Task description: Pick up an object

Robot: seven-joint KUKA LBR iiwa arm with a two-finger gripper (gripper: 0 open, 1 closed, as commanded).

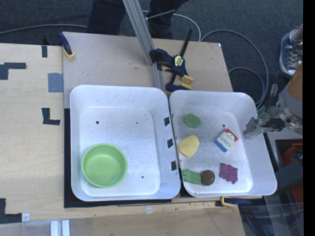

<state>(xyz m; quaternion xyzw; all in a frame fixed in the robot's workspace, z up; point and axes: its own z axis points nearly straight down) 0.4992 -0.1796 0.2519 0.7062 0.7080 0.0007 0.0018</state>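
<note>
The right bin (246,102) holds several small items: a green ridged piece (192,120), a yellow lump (189,145), a small white box with red and blue print (226,139), a purple piece (228,172), a green block (191,176) and a brown ball (207,177) touching it. A green bowl (104,165) sits in the near left corner of the left bin (123,107). My gripper (254,125) hangs at the right bin's right rim, just right of the small box and apart from it. I see nothing held in it.
A slanted metal pole (140,31) with blue and yellow clamps (173,68) stands behind the bins. Cables (246,58) loop over the dark floor at the back right. The wooden bench (29,132) stretches out to the left.
</note>
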